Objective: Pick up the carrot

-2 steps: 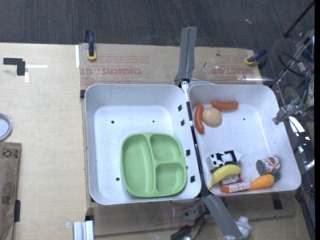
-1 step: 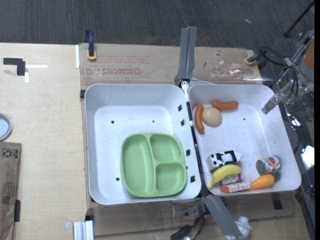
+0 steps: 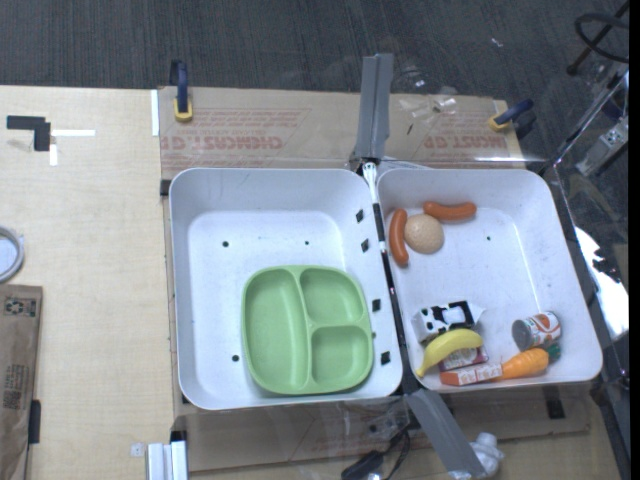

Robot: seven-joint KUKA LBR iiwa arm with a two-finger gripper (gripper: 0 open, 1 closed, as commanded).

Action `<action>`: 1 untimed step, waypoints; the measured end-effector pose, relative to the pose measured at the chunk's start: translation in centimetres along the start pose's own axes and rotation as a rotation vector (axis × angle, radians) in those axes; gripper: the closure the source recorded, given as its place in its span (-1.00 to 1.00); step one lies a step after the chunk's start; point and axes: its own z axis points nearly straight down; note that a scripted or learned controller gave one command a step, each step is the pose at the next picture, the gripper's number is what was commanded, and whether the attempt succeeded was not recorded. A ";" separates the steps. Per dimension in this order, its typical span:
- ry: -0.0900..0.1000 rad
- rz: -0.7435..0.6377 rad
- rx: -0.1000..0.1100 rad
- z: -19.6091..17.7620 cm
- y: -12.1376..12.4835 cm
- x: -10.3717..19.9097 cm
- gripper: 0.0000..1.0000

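A pale wood bench (image 3: 80,218) is filling the left & lower part of the view, w/ dark grey carpet floor (image 3: 250,28) running along the top. Brown cardboard sheet (image 3: 270,133) is lying under the bins, held by blue-yellow clamps (image 3: 180,93) at the far edge. Even light is falling overhead; a tape roll (image 3: 8,256) is sitting at the left edge.

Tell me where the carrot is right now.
The carrot lies in the near right corner of the right bin, just below the small can and right of the red carton and banana.
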 end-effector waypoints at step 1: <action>0.003 0.262 0.003 4.2 -1.2 0.7 1.00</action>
